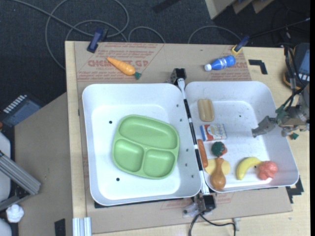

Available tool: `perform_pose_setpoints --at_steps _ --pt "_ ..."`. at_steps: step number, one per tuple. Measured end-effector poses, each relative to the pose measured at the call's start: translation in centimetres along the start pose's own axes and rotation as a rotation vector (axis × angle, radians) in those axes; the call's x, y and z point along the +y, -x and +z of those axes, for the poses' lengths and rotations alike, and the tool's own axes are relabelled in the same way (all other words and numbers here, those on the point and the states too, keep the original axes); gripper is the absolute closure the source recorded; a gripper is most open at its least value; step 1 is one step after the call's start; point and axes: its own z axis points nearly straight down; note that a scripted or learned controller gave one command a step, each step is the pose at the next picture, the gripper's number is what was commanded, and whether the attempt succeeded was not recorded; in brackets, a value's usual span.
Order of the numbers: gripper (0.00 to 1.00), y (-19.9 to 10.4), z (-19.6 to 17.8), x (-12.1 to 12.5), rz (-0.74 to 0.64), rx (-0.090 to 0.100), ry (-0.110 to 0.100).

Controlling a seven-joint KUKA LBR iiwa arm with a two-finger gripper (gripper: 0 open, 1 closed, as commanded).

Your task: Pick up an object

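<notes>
Your pickable objects all lie in the right-hand shallow white bin (268,98), gathered toward its left wall and its near edge. Against the near edge you have a curved yellow plastic banana (245,166) with a pink lumpy plastic toy (267,169) touching its right end. Left of the banana, a brown-and-yellow pear-shaped toy (218,173) sits by the near left corner, with a small red-and-green round toy (219,148) just above it and a thin orange-red sausage-like stick (202,153) lying along the left wall. Farther up the left side you see a small red, white and blue carton (212,132), and beyond it a tan bread-like oblong (206,109). The grey two-finger gripper (258,130) hangs over the bin's right half, apart from all of these; you cannot tell how its tips are set. The left-hand white bin (93,102) carries a light green three-compartment plastic tray (145,146). On the bench beyond the bins, an orange plastic carrot (123,66) lies near the far left corner and a blue-and-white plastic bottle (220,63) toward the far right.
</notes>
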Motion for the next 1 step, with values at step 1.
perform_pose_setpoints --at_steps 1 --pt "0.0 -7.13 12.53 -2.1 -0.001 0.002 -0.003"
